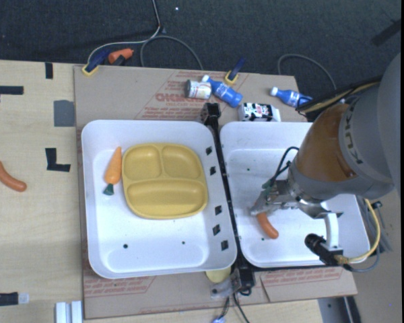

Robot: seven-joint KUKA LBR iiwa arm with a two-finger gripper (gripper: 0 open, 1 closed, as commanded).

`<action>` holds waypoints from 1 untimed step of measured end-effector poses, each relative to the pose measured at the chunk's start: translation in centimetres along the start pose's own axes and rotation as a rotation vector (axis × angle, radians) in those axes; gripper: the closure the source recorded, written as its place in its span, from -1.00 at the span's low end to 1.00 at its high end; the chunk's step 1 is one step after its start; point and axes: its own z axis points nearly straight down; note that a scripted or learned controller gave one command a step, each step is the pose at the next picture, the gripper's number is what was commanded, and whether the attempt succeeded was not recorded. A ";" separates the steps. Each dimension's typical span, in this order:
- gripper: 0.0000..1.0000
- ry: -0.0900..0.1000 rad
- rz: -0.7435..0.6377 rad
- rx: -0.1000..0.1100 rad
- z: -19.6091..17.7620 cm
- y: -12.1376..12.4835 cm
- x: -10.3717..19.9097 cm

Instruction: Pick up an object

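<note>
In the right bin (256, 251), an orange sausage-shaped toy (267, 226) lies toward 7 o'clock, and the gripper (266, 204) hangs just above its upper end, fingers slightly parted with nothing visibly between them. The grey arm (350, 147) with its orange band reaches in from 3 o'clock, bearing part of a "KU" mark. The left bin (94, 200) holds a yellow divided plate (165, 180) and a toy carrot (113, 167) at its 9 o'clock; farther off, red print on the cardboard (121, 93) is too blurred to read.
</note>
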 end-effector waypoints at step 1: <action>1.00 -0.002 -0.004 -0.011 -8.6 5.5 7.1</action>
